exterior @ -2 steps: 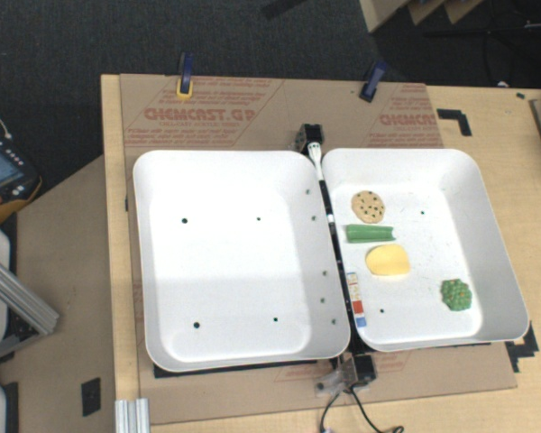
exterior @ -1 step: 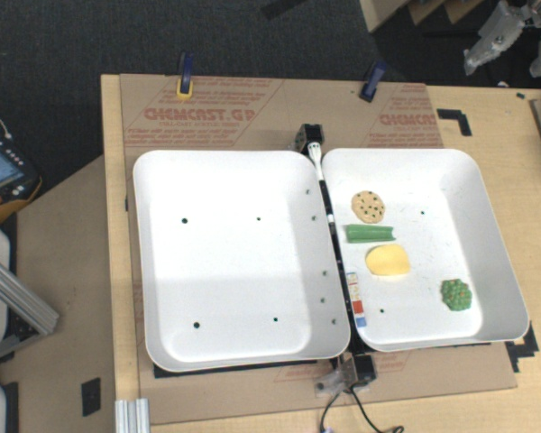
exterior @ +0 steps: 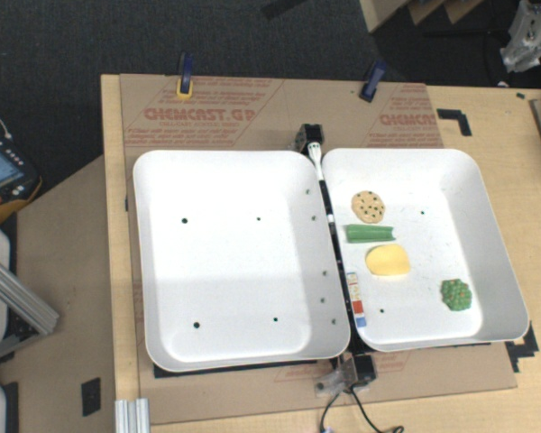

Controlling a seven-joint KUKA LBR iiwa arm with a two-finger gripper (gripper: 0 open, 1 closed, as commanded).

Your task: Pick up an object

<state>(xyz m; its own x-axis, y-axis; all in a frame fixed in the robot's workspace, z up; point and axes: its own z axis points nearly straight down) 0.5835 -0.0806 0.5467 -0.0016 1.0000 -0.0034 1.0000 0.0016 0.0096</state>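
Camera view looks down on a surface point(exterior: 117, 242) bearing two white bins side by side. Left bin point(exterior: 162, 332) sits toward the surface's left edge. Right bin point(exterior: 487, 242) holds four things: a cookie point(exterior: 368, 207) near its left wall, a green bean point(exterior: 370, 234) just below it, a yellow piece point(exterior: 388, 261) just below that, and a broccoli point(exterior: 456, 294) toward the bin's near right corner, apart from the others.
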